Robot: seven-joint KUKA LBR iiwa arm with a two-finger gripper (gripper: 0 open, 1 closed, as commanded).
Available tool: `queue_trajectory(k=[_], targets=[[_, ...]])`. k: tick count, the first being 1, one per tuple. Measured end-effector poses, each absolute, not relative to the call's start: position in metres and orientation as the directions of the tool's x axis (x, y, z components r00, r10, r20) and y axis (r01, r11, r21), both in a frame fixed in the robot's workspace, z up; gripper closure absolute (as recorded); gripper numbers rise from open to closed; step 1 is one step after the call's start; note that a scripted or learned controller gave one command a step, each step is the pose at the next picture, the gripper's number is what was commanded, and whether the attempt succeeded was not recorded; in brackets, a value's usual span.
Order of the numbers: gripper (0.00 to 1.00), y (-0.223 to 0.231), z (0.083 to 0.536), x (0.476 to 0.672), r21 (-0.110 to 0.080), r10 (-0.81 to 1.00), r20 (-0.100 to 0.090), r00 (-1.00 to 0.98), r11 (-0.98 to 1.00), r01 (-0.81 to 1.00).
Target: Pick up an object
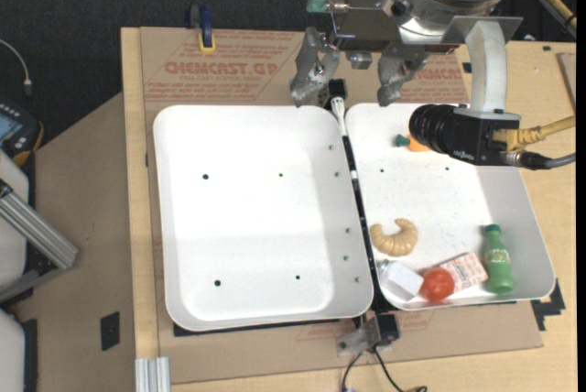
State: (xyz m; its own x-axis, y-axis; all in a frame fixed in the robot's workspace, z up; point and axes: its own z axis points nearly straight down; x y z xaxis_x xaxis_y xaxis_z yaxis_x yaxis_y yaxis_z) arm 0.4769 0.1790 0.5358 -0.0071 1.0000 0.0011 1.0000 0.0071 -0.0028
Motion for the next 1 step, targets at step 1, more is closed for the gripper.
queue_trajectory(k=[1], targets=[[0.00,0.2269,0.5346,0.4787,0.001,1.000,0.002,-0.006,0.006,1.000]])
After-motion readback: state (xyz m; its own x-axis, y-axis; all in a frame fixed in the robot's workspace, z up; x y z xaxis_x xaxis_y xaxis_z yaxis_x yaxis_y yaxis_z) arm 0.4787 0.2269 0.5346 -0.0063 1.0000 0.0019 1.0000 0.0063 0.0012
